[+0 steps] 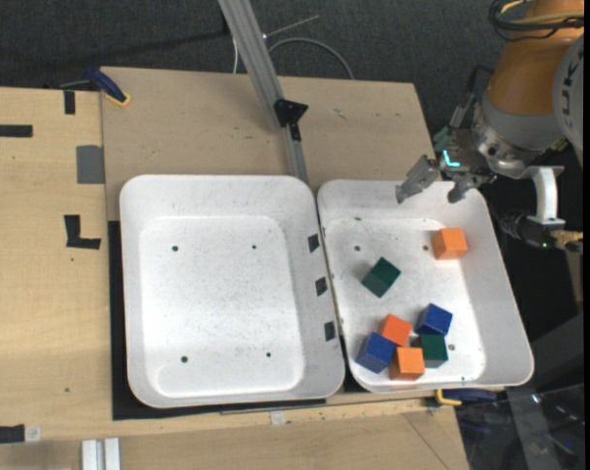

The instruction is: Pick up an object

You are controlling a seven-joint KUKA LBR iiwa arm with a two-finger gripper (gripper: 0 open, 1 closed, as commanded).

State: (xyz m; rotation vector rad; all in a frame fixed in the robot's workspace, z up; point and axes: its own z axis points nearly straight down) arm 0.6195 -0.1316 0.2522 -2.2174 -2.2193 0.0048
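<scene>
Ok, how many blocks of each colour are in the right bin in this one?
Orange blocks: 3
Blue blocks: 2
Green blocks: 2
Total: 7, all in the right bin.

- Two white bins (221, 189), side by side
- Three orange blocks (449, 243)
- Two blue blocks (435, 318)
- Two dark green blocks (381, 277) (one partly hidden among the others)
</scene>
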